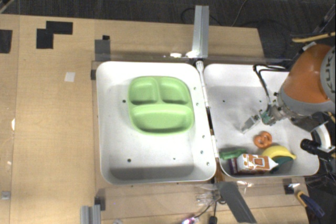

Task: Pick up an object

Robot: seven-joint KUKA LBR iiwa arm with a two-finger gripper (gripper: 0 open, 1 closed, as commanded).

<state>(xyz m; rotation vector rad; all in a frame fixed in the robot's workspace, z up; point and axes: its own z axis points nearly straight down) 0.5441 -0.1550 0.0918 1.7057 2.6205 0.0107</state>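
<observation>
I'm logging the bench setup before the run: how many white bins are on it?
2. The left bin holds a green divided plate. The right bin sits against it, with the small objects along its near edge and the claw above it.

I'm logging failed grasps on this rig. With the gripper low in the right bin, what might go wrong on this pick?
1. The gripper sits over bare bin floor, apart from the pretzel, so closing here would likely grab nothing.
2. The banana, carton and green item crowd the right bin's near wall; a grasp there may nudge neighbours or catch two.
3. That wall may block the fingers.
</observation>
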